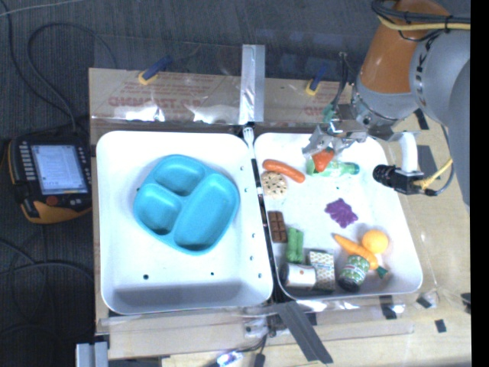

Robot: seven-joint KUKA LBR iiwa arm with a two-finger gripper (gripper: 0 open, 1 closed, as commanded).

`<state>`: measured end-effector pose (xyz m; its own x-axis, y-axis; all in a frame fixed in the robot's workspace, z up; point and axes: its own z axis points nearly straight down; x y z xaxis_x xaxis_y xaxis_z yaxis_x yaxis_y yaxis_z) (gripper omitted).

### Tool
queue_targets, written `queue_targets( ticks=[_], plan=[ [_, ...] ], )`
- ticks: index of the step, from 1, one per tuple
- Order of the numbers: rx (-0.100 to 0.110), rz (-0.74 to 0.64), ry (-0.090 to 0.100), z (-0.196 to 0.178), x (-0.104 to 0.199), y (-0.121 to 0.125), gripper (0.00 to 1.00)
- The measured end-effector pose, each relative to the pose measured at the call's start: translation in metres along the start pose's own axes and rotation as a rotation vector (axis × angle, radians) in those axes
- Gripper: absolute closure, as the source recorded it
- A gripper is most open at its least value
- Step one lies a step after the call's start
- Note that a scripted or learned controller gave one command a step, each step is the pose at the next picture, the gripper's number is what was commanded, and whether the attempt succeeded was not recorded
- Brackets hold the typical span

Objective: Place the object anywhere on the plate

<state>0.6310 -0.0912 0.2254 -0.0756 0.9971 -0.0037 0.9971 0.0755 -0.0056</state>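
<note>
Red-orange item (323,160): right bin's far end, beside green piece (341,169).
Gripper (324,153): over it; I'd say fingers straddle it, though grip unclear.
Plate (186,202): blue, left bin (122,281), my drop target.

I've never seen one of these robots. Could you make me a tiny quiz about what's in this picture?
1. True or false: the blue plate lies in the left bin.
2. Which is nearest the end effector? A) purple grapes B) red and green vegetable C) cookie
3. Fill in: the plate has ___ compartments.

Key: 1 true; 2 B; 3 three.
</note>
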Motion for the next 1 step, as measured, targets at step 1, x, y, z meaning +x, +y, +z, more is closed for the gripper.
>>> queue_targets(
  ticks=[1],
  plan=[
    [0.001,-0.088,0.004,0.0446,0.0868,-0.0132,1.0]
  ],
)
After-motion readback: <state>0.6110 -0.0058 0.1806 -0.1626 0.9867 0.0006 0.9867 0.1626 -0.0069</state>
